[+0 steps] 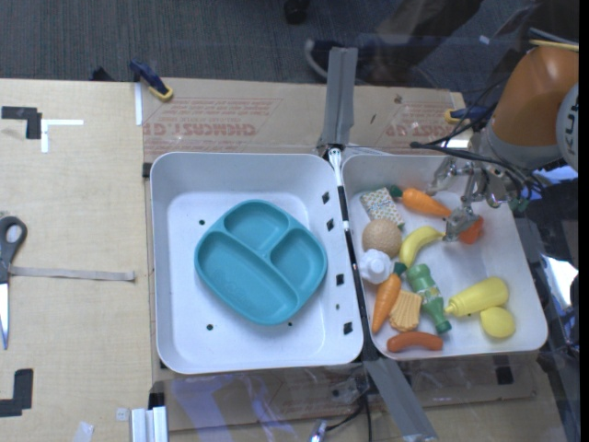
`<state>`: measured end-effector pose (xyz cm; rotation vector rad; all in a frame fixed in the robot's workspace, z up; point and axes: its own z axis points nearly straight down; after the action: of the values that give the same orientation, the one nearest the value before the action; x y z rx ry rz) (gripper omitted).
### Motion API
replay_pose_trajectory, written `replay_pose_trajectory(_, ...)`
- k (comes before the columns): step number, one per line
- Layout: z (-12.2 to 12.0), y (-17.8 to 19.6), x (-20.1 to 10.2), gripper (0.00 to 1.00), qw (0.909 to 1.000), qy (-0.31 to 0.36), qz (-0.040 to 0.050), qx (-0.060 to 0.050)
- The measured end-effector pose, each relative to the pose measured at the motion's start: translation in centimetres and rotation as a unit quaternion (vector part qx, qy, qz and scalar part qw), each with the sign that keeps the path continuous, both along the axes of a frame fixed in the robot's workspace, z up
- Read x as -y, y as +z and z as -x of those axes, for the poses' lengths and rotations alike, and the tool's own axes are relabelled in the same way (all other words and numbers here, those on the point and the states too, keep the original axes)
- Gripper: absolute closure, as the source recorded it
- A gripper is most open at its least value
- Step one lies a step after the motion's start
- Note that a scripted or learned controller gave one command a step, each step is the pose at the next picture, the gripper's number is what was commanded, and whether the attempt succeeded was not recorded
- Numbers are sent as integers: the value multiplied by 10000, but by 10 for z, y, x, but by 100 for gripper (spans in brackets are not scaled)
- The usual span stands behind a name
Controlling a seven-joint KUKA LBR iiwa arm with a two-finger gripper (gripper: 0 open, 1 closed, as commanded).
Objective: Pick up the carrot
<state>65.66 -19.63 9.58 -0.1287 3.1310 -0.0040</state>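
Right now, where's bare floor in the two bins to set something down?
Left bin: white floor all around the blue divided plate, widest along its near edge. Right bin: crowded on its left side around the carrots, banana and green bottle; bare patches between the hand and the yellow squash, and at the far right corner.

Colours on my table (74,210), pale wood: two white bins (175,339); teal-blue plate (261,261); orange carrot (386,302); second orange carrot (425,202); yellow banana (417,243); green bottle (429,295); yellow lemon (497,321). My arm (538,95): orange band, grey.
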Motion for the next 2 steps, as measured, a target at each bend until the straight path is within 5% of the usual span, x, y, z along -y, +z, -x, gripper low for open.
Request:
replay_pose_trajectory(1, 35, -1, -42, 0, 9998, -187, -9, -11)
replay_pose_trajectory(2, 40, -3, -62, 0, 9819, -1894, -16, -18)
